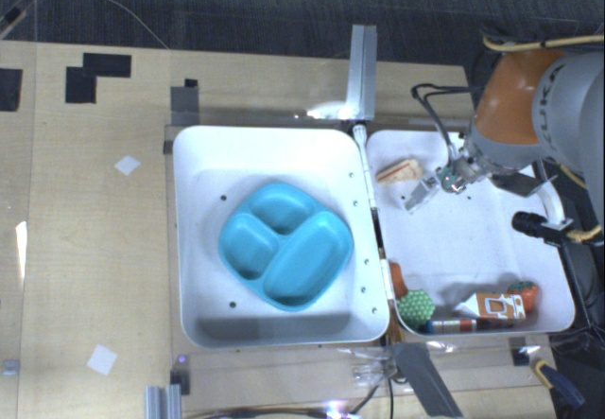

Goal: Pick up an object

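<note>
I see the bench [85, 247] first, pale wood with black marks at its far left corner. On it sit two white bins side by side. The left bin [203, 171] holds a blue tray [285, 245] with three compartments, lying flat near the middle and turned at an angle to the bin walls. The right bin [482, 247] is where the arm [544, 110] reaches in from the right, grey with its orange band above the wrist.

The gripper [423, 192] hangs over the far left part of the right bin, pointing down and to the left. Its tip is small and partly blurred from my seat, and I cannot tell how it stands or whether anything is in it. A black cable loops above the wrist.

Just beside the gripper, toward the far left corner of that bin, lies a tan bread-like piece [398, 170]. I cannot tell whether the tip touches it.

Along the near wall of the right bin I make out a row of small things: a box [499, 305] with orange and white print, lying flat; a green ball [416, 305] in the near left corner; a marker [452, 323] lying between them along the wall; and a small red piece [396, 276] against the left wall, just above the ball.
</note>
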Robot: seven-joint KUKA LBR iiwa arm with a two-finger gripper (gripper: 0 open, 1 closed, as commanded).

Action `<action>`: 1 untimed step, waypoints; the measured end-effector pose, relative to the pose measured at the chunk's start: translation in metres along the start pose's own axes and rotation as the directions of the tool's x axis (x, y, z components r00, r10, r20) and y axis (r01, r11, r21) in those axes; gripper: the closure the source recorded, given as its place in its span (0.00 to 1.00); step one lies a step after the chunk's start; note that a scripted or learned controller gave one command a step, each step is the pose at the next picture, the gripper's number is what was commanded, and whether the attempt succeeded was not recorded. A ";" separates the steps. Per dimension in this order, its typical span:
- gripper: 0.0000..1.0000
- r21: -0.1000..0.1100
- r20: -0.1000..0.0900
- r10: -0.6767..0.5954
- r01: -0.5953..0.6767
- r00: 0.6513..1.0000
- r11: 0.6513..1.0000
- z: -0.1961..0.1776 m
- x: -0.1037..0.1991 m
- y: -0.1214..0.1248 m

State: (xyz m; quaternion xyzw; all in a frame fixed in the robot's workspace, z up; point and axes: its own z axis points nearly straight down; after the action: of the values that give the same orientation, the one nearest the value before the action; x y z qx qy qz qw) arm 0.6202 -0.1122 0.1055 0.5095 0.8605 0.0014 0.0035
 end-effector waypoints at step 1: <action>0.00 -0.005 0.003 -0.008 0.009 1.000 1.000 0.015 0.041 -0.054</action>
State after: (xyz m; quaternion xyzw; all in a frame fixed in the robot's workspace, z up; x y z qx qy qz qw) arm 0.5530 -0.1022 0.0896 0.5058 0.8626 0.0029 0.0058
